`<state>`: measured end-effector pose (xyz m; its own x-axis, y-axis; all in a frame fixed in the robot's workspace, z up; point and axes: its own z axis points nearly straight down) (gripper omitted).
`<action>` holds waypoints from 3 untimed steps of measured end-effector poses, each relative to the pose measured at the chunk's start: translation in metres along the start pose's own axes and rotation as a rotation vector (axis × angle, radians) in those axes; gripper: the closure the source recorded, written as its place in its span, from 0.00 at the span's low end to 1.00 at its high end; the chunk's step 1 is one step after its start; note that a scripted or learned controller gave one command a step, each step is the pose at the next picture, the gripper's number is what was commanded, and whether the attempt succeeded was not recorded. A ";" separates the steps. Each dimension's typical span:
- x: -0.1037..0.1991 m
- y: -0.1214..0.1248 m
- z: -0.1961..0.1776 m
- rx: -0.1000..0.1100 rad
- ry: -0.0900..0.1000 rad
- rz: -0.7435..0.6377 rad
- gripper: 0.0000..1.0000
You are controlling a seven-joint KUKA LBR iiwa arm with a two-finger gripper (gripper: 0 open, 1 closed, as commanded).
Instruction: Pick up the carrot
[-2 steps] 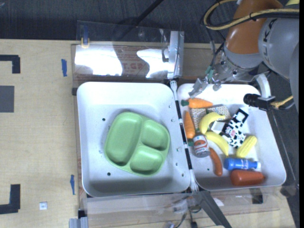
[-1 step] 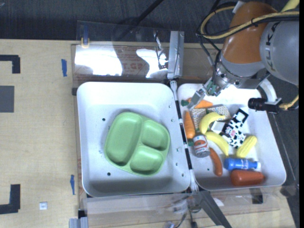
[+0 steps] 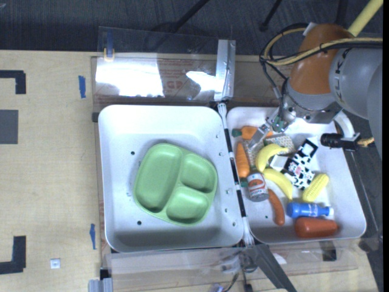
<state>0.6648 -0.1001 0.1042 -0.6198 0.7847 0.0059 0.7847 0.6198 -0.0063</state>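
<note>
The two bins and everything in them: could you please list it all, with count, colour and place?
left bin: one, white, left half of bench
divided plate: one, green, in left bin
right bin: one, white, beside left bin
carrot: one, orange, right bin's left edge
bananas: two, yellow, right bin's middle
can: one, red and white, below carrot
corn: one, yellow, right of bananas
bottle: one, blue, near front
sausage: one, red-brown, front
gripper: one, grey, above bananas

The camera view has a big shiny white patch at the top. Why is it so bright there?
In the camera view, light bounces off the clear plastic sheet behind the left bin, making white glare; the green tray below casts a soft shadow; the carrot in the right bin looks slightly blurry.
</note>
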 end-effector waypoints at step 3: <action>0.048 0.022 -0.101 -0.010 -0.009 0.020 0.00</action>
<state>0.6536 -0.0492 0.2050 -0.6042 0.7968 -0.0034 0.7968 0.6042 0.0041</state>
